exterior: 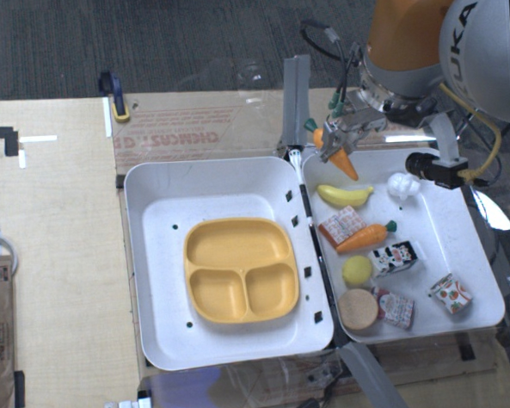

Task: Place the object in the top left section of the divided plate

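The small orange toy carrot [342, 161] is pinched between the closed fingers of the grey gripper [336, 151], up in the air over the right white bin [475, 254]. The yellow divided plastic plate [241, 269] waits in the left white bin [156, 274]. Nothing lies on it yet, so carrying and dropping are left.

- my bench [60, 254] is showing pale wood on the left side.
- two white bins are sitting on it, touching side by side: the left bin [156, 274] and the right bin [473, 254].
- a black l-shaped piece [1, 137] is lying near the far left corner, beside white tape [37, 140].
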You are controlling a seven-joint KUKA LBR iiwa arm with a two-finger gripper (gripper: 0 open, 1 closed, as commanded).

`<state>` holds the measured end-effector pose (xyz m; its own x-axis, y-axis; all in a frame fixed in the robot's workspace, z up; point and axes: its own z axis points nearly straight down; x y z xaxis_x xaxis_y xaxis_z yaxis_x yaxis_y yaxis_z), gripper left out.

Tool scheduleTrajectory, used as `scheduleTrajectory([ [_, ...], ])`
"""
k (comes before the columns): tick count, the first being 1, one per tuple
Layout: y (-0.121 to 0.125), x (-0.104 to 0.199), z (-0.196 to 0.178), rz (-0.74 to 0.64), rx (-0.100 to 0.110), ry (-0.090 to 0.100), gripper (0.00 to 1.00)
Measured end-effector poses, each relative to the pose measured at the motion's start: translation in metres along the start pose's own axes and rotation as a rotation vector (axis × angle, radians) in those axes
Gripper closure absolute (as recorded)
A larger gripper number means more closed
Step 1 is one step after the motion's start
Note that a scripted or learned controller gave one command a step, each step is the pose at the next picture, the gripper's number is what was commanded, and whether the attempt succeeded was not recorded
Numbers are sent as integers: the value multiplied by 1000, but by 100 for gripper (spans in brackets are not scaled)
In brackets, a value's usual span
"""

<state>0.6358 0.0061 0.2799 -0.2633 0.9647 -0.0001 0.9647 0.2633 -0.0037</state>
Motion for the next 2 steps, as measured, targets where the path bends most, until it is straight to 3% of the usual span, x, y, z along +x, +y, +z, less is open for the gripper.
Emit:
scheduleTrajectory([
  [1,18,-24,23,-238,-3,-1,100],
  [2,42,66,83,-326,-1,-1,100],
])
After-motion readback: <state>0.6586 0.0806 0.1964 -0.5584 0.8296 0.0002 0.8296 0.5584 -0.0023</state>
